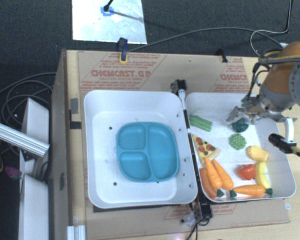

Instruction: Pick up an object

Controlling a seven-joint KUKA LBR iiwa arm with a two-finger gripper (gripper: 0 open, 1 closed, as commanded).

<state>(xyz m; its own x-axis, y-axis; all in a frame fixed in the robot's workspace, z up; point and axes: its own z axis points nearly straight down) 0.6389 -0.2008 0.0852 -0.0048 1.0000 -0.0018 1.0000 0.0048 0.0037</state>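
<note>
The left bin [97, 134] carries a blue divided plate [147, 151] at its middle. In the right bin [289, 186], near its back edge, the gripper [240, 117] hangs spread just above a dark green toy [240, 126]. It looks light, stiff and smooth, so best pinched across its middle.

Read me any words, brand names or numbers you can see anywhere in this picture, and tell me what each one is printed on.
"CHEMCAST GP": red print on the brown board under the bins, left of centre; the last letters are soft, so that reading is a best guess.
The same red print appears to repeat on the board's right part, too blurred and partly covered to read.
Smaller red lines around both prints: too small to read.
No readable text on the bins, the blue tray or the toy food.
</note>
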